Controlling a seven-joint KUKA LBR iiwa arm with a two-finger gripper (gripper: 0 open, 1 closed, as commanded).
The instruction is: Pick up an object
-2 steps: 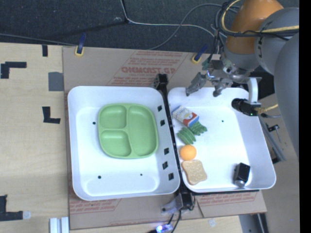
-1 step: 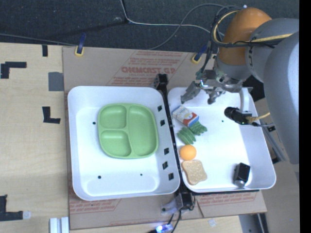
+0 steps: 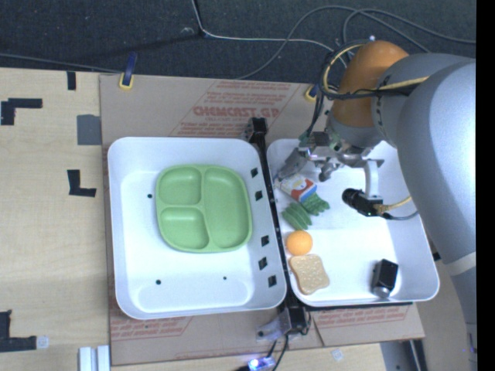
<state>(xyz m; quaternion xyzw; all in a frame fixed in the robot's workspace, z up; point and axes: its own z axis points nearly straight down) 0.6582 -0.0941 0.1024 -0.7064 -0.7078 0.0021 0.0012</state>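
I see my arm (image 3: 433, 130) reaching in from the right, its orange band (image 3: 370, 79) sitting above the upper left corner of the right bin (image 3: 402, 246). The tool (image 3: 309, 165) hangs low over that corner of the bin, right above a small carton (image 3: 298, 187) with red and white on it. From this slant I cannot tell whether the tool is apart or together, and I see nothing clearly gripped in it.

The things I could pick are all in the right bin. The carton lies at the top left, just under the tool. Just below it are green pods (image 3: 304, 210), touching or nearly touching the carton. Below those sits an orange (image 3: 298, 243), and just under the orange a slice of toast (image 3: 309, 273), the two close together near the bin's left wall. A small black block (image 3: 384, 277) lies well apart from them in the lower right corner.

The left bin (image 3: 131, 230) holds a green divided plate (image 3: 204, 208), lying flat with three compartments, roughly in the middle.

Both bins rest side by side on a cardboard sheet (image 3: 224, 107) over the wooden tabletop (image 3: 46, 230). Cables (image 3: 255, 37) run across the dark backdrop above
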